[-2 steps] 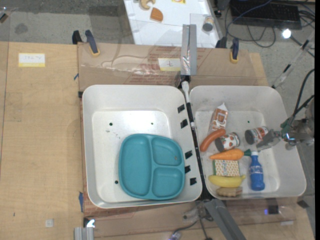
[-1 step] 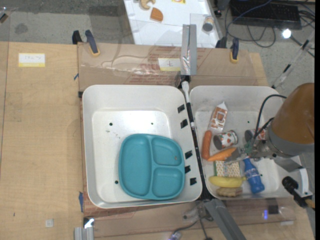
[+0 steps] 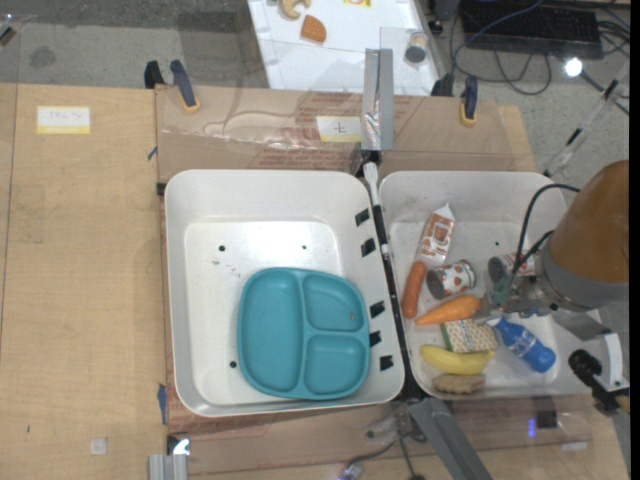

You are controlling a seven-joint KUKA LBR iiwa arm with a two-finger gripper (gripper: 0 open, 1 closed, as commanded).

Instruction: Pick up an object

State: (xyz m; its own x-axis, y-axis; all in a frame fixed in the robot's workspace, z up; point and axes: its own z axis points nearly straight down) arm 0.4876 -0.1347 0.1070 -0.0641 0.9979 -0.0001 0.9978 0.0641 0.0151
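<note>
Two shallow white plastic bins sit side by side on the bench as the grey arm with its orange band (image 3: 600,233) reaches low into the right-hand bin (image 3: 470,190), its two-finger pincer (image 3: 508,293) down among a cluster of toy groceries. Nothing is seen lifted; the pick, on this evidence, is not yet made, and grasp and raise both remain to be done. Whether the pincer has closed on anything cannot be told, since the tip is lost in clutter and cable.

Just beside the pincer, on the side away from the arm, lies an orange plastic carrot (image 3: 449,310), pointing toward the tip and probably the nearest candidate. Beyond the carrot stand a small round tin with a red label (image 3: 455,277) and a slim orange-red sausage-shaped piece (image 3: 412,288). Close below the pincer rest a blue plastic bottle (image 3: 524,344), a patterned square packet (image 3: 468,336) and a yellow banana (image 3: 453,359). Farther up the bin lies a red-and-white pouch (image 3: 437,235). Well apart, in the other bin, sits a teal three-compartment plate (image 3: 303,333).
</note>
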